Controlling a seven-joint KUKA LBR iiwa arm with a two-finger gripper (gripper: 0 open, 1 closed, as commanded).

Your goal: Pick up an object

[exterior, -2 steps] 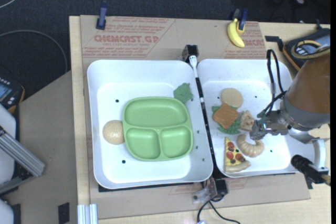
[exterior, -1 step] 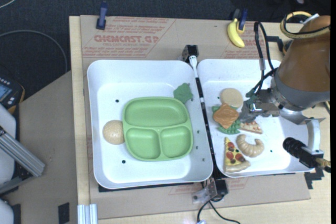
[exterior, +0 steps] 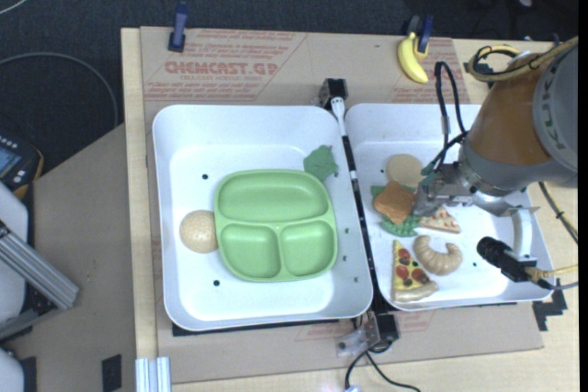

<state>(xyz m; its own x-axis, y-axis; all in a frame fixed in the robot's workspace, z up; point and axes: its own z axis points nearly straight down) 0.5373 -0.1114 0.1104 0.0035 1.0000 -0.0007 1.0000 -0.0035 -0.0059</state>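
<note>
Over the right bin (exterior: 367,128) the grey arm with its orange band bends down, its gripper (exterior: 432,197) low among toy foods: a brown toast slice (exterior: 394,198), a round beige bun (exterior: 402,168), two pizza wedges, and a curved croissant (exterior: 438,254). Whether it grasps anything cannot be told. Across in the left bin (exterior: 175,197) lie a smooth green divided plate (exterior: 274,225), a pale ball (exterior: 197,231) and a leafy green piece (exterior: 321,163).

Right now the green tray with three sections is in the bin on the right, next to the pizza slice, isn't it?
Not quite. The camera view shows the green tray in the left bin, with a round tan bun beside it. The pizza slice lies in the right bin, where the gripper is reaching.
</note>
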